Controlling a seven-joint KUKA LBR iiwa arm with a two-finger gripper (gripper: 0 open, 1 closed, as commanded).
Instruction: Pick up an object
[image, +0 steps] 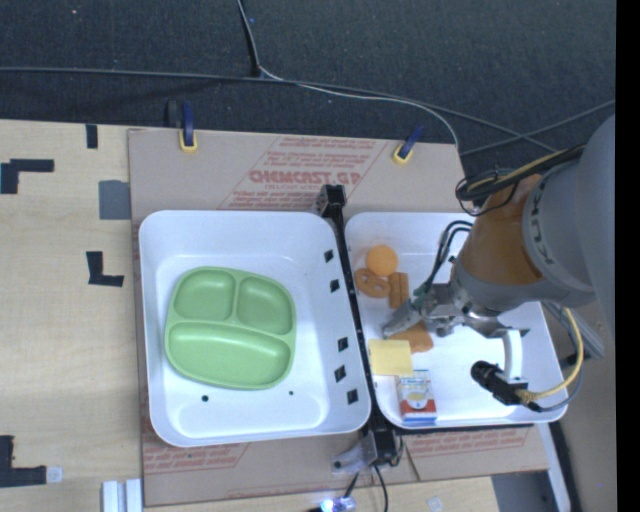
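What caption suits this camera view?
Gripper low over toy food in the right bin; green divided plate in the left bin.

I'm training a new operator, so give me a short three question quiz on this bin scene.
1. True or false: the green divided plate lies in the left bin.
2. Which item lies nearest the right bin's front wall? A) orange round piece B) small red and white carton C) yellow block
3. Fill in: the gripper hovers over the ___ bin.

Key: 1 true; 2 B; 3 right.
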